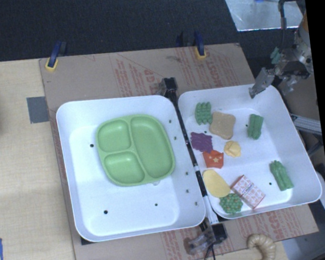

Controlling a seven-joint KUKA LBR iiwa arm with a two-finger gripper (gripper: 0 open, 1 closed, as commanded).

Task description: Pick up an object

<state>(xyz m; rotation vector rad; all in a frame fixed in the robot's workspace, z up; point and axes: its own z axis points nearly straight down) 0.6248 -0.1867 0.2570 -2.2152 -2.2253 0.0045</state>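
Two white bins share the bench; the gripper [262, 86], jaw state unclear, hovers at the right bin's [294, 139] far-right corner, near light, rigid toy bread [223, 124], best pinched across its edges.

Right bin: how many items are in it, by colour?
Green: 4
Yellow: 2
Tan: 1
Purple: 1
Red-orange: 1
Pink patterned box: 1
Total: 10
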